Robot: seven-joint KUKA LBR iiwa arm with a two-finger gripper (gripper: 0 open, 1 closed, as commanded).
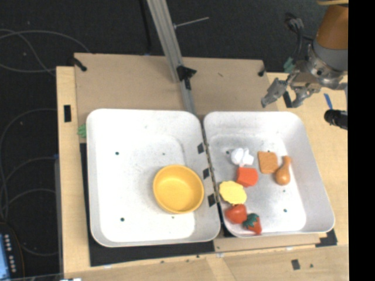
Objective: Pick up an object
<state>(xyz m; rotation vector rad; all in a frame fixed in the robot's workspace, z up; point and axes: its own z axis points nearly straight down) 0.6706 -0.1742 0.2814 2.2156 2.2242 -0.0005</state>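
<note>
The tool (280, 97) hangs with fingers spread and nothing between them above the right bin's (304, 133) far edge, toy foods inside.

Arm (331, 31) cut off at the top right edge (upper links unseen).

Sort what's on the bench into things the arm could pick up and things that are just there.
Could be picked:
yellow bowl
white piece
tan slice
orange gourd
orange-red block
yellow piece
tomato
strawberry

Just there:
left bin
right bin
metal pole
</note>
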